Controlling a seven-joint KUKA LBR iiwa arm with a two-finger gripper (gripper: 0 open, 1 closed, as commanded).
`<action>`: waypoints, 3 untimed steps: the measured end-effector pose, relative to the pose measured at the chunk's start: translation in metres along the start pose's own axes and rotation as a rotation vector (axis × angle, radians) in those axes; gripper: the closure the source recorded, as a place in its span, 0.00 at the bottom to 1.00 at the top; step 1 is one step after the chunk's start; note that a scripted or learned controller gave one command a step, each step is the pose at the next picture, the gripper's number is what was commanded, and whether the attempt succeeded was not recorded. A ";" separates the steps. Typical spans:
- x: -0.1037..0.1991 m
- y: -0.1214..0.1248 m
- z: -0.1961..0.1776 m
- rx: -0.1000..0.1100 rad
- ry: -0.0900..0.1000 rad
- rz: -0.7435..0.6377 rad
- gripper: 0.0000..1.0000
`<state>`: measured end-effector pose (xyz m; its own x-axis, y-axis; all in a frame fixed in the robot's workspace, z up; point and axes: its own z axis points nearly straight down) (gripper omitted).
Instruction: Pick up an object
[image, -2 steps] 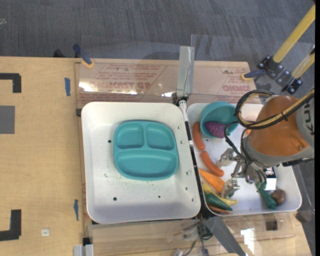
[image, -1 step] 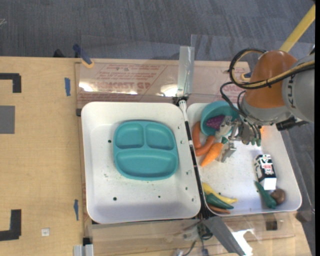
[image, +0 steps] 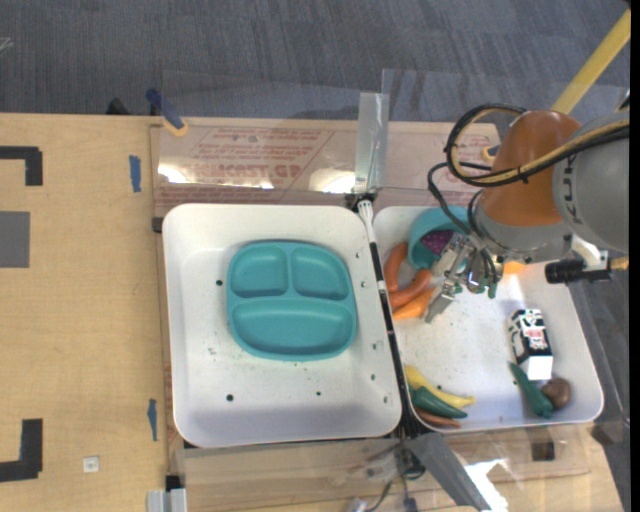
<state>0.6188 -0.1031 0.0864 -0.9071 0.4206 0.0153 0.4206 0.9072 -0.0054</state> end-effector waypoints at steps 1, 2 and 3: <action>0.018 -0.012 -0.001 -0.013 -0.025 0.172 0.00; 0.016 -0.011 -0.011 -0.013 -0.030 0.169 1.00; -0.023 0.003 -0.168 -0.013 -0.023 0.425 1.00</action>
